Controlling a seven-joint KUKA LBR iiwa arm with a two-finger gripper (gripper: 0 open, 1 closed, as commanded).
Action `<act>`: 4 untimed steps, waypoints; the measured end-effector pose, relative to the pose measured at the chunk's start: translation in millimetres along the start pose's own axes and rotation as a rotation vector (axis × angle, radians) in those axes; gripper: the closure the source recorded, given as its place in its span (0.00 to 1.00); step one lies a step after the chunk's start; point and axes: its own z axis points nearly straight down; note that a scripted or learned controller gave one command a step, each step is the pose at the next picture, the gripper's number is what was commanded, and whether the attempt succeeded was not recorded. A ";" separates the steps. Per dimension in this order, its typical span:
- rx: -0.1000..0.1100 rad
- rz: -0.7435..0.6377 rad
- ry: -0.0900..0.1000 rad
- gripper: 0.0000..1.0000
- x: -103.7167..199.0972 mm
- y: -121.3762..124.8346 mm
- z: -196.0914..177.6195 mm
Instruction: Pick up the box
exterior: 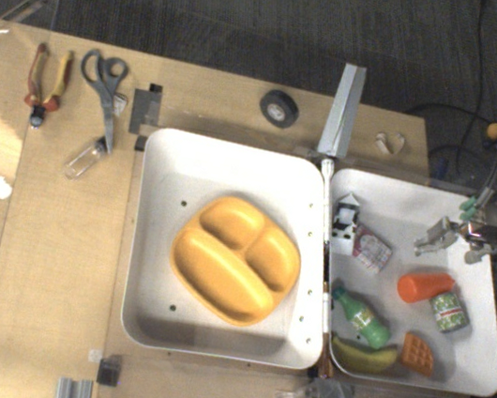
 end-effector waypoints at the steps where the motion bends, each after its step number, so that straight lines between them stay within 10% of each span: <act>1: 0.002 -0.065 0.000 0.00 52.9 84.7 72.7; 3: -0.052 -0.155 -0.007 0.00 0.3 48.9 135.6; 4: -0.020 -0.157 -0.006 0.00 -48.5 37.5 122.9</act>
